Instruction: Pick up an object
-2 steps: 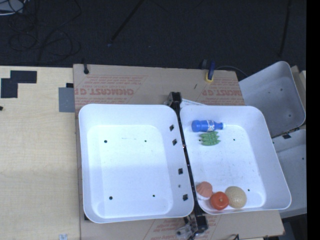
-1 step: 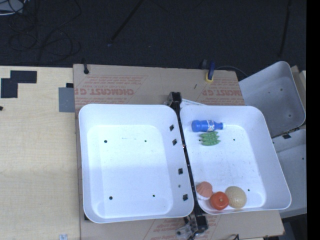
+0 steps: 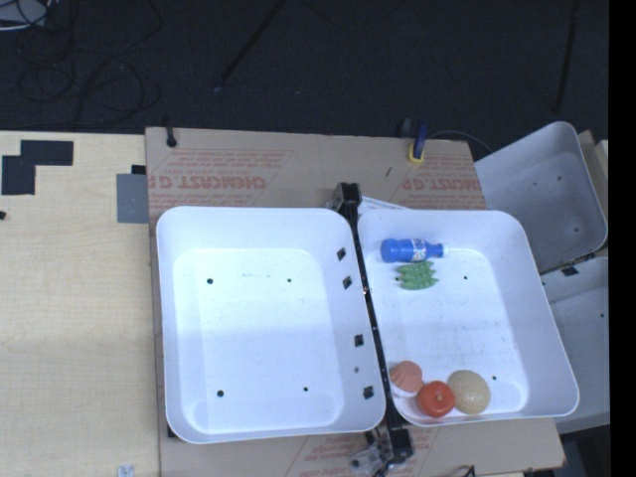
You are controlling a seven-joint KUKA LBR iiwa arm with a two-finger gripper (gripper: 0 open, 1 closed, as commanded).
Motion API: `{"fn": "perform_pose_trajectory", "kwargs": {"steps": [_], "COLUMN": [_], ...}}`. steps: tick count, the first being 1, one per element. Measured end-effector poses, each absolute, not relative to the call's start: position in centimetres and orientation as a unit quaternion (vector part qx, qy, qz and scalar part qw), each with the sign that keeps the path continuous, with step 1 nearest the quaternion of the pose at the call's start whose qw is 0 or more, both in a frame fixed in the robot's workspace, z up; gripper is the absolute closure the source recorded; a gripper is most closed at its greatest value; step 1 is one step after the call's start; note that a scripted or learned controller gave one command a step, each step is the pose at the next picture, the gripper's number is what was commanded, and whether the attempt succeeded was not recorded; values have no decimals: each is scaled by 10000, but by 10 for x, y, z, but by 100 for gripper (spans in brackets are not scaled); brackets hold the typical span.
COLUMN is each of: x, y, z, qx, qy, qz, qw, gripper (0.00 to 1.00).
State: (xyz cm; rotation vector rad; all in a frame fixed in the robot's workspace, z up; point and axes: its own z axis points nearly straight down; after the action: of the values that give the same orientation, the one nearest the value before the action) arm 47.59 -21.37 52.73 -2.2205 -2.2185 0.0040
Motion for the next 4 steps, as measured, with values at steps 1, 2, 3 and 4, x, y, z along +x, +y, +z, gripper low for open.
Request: {"fn": "perform_pose_trajectory", "kwargs": {"steps": [1,2,3,4], "x": [476,477,477,478], "y": [-213,-213,-213,-212], "z": [538,547,547,557], "qx": [-7065,-7055,-7051,-7037], "qy": [-7077,-7087,-7091,-7104], "qz": [5,14,15,20], "qw": [0,9,12,14], "gripper": [0,100,0,100]}}
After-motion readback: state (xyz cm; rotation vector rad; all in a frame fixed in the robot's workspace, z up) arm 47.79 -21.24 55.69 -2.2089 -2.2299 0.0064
